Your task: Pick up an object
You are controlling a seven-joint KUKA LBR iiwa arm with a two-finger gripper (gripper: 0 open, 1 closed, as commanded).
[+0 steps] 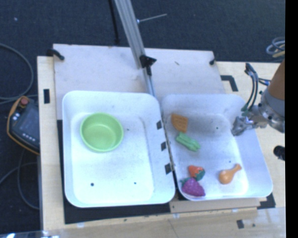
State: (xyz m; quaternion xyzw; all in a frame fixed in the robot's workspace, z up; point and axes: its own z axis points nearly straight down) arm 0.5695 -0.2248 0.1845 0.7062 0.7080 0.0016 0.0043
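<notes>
The gripper [239, 125], grip state impossible to tell, hovers at the right bin [253, 148] edge; approach step, next lowering onto the orange drumstick [229, 174]

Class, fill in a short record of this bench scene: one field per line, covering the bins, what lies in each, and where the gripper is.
left bin: green bowl
right bin: orange block, green toy vegetable, toy strawberry, purple toy grapes, toy drumstick
gripper: over the right bin's right edge, apart from every toy
fingers: cannot tell
</notes>
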